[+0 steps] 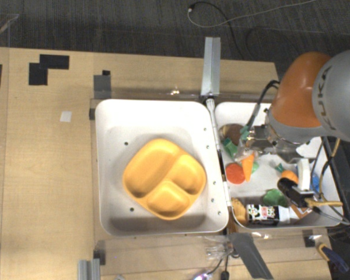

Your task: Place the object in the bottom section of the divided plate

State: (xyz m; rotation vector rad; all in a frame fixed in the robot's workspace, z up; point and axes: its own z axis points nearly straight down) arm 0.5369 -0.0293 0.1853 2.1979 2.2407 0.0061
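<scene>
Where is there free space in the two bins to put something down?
Left bin: bare floor all around the yellow divided plate, widest between plate and upper rim. Right bin: crowded with toy food and a dark bottle under the arm.

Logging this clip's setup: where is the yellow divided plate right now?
The divided plate lies in the left bin, about at its middle, across the divider from the right bin with its toys.
</scene>
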